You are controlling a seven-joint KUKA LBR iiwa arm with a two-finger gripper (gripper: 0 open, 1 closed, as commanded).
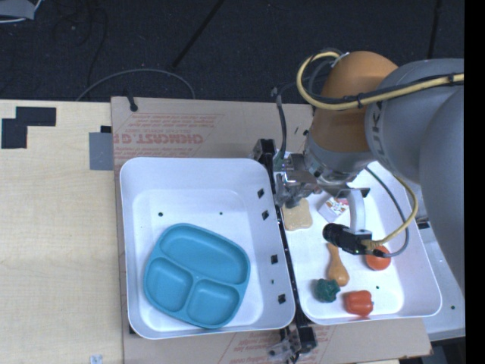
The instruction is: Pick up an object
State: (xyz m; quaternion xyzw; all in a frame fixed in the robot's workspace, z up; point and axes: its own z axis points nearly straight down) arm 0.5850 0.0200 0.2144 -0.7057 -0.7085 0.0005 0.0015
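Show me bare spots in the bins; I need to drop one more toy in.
Free: left bin floor between its back wall and the blue divided plastic plate. Right bin: a small patch right of the red pepper toy. Crowded: around the tan bread slice, orange drumstick, green broccoli toy.

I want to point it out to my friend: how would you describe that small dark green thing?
Find the right-hand white bin, under the grey arm. Near its front edge lies a small dark green lumpy toy, between a tan drumstick-shaped toy and a red-orange pepper-like toy. It is the bin's one green item.

Glossy blue plastic tray (197, 274), matt wooden bench (53, 233)
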